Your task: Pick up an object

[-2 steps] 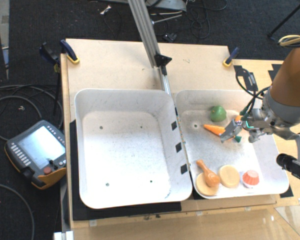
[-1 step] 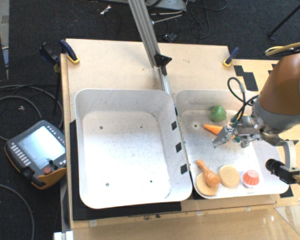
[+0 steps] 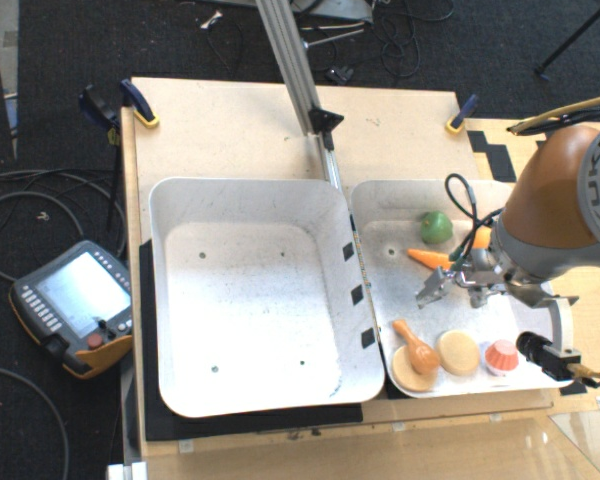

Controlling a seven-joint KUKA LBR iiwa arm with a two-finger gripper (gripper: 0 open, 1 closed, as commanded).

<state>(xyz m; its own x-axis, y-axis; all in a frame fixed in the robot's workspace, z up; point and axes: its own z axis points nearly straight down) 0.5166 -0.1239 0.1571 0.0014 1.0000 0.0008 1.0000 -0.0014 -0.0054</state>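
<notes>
On the floor past the bench's left edge lies a teach pendant (image 3: 72, 308), its screen lit and cables looping around it. Next comes the left bin (image 3: 170, 208), set on the bench (image 3: 230, 118) and nearly touching the right bin (image 3: 380, 203) along their shared edge. A metal pole (image 3: 290, 53) slants down from the far side to a black clamp at the far end of that seam.

Within the right bin, a chicken leg (image 3: 415, 343) lies on a tan disc in the near left corner, with a round bun (image 3: 459, 353) just beside it and a pink cupcake (image 3: 500, 357) further right along the near edge. Toward the far edge sits a green ball (image 3: 436, 227); a carrot (image 3: 430, 259) lies just nearer, tip pointing left.

The gripper (image 3: 432, 290) hangs over the bin's middle, fingers (image 3: 425, 295) slightly spread and pointing left, nothing between them. The carrot lies just beyond it on the far side, close to the fingers but not within them. The arm (image 3: 550, 208) reaches in over the bin's right edge.
</notes>
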